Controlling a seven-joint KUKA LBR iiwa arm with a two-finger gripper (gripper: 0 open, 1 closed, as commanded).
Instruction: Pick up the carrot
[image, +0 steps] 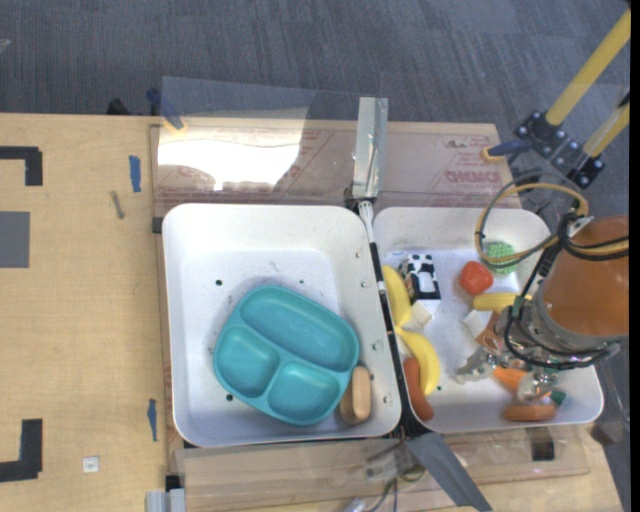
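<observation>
The carrot (510, 378) shows as a bright orange piece near the front right of the right bin (455, 222), mostly covered by the gripper (512, 368). The gripper hangs straight over it, below the arm's orange band (598, 285), low over the bin floor. Cables and the wrist hide where the gripper meets the carrot, so I cannot tell whether it touches it.
A darker orange-red long item with a green end (528, 410) lies just in front of the carrot. The same bin holds two bananas (425, 360), a sausage (418, 395), a tomato (476, 277), a green item (498, 250) and a black-and-white item (422, 277). The left bin holds a teal divided plate (287, 352) and a bread roll (356, 393).
</observation>
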